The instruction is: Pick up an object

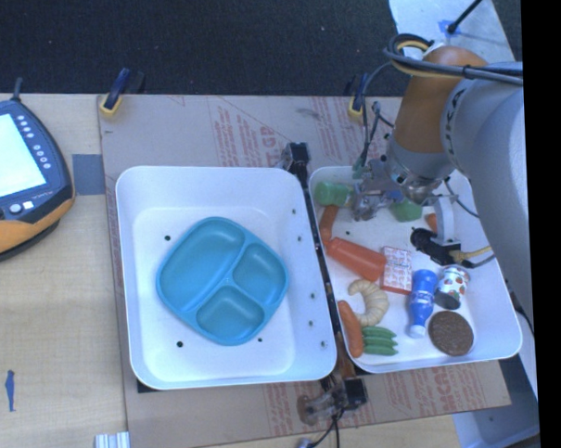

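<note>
The gripper (pixel 371 203) is positioned low over the far edge of the right bin (pixel 495 348), close to a green item (pixel 332 194) in the far left corner. Whether anything is held cannot be told. The candidate objects are grouped in this bin: an orange bottle (pixel 356 257), a croissant (pixel 371 298), a blue bottle (pixel 420 301) and a brown disc (pixel 450 333). The approach step is judged to be in hand. A short descent over one item, followed by closure, is required next.
</note>
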Tool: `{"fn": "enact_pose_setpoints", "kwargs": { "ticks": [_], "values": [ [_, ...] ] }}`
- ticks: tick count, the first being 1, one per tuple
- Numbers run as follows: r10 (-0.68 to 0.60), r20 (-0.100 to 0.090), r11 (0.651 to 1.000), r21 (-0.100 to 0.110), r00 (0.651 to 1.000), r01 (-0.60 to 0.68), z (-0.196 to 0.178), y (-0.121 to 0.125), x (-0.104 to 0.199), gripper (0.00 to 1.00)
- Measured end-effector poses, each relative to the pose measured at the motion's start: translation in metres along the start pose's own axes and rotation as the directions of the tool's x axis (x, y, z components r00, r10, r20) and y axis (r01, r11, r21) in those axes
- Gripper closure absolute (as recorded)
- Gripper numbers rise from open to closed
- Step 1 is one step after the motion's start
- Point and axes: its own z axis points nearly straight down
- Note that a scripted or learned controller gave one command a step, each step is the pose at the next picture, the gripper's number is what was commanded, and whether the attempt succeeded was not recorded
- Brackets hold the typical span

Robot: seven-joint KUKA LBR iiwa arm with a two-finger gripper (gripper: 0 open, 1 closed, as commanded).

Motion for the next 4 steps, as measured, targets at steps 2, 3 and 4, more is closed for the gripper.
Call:
{"fn": "enact_pose_setpoints", "kwargs": {
  "ticks": [2,3,4],
  "values": [
    [-0.004,0.000,1.000,0.003,1.000,0.004,-0.010,0.000,-0.001,1.00],
    [-0.004,0.000,1.000,0.003,1.000,0.004,-0.010,0.000,0.000,0.00],
    [-0.007,0.001,1.000,0.004,1.000,0.007,-0.020,-0.001,-0.001,1.00]
  ]
}}
